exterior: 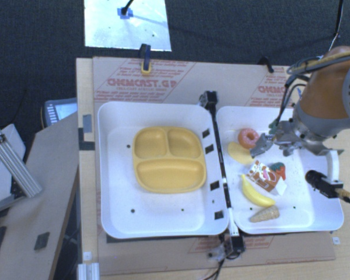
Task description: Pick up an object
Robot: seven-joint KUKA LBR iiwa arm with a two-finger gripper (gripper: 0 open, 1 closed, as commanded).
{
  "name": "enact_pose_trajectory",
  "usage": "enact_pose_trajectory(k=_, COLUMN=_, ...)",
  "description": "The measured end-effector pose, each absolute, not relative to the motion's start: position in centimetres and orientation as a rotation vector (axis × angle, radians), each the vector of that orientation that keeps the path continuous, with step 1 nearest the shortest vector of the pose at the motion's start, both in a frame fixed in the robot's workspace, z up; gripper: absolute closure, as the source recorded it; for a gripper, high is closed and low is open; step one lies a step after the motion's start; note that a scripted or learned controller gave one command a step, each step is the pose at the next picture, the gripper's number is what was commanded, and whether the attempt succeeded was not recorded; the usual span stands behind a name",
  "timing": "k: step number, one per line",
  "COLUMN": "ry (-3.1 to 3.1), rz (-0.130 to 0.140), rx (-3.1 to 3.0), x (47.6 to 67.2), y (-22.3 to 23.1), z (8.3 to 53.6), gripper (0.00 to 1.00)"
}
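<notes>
A glazed pink toy doughnut lay in the right bin, beside a flat yellow piece. Nearer lay a gingerbread-house toy, a yellow plastic banana and a tan cone.

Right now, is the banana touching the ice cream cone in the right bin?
Apart. The camera view shows a strip of white bin floor between the banana and the ice cream cone lying just below it.

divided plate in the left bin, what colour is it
Plain yellow; the divided plate shows clearest in the camera view.
</notes>
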State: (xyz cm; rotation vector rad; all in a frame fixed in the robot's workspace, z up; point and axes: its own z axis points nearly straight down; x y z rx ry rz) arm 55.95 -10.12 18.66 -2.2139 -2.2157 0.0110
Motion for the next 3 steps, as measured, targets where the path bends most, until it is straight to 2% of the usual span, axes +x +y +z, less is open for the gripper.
enact_pose_trajectory(k=1, ry=-2.225, rz=-0.001, rx=-2.219, x=56.3, y=-10.1, z=19.3, gripper=0.00)
enact_pose_trajectory(k=3, ry=-2.221, rz=0.001, rx=-2.220, x=56.8, y=-10.7, z=8.3, gripper=0.00)
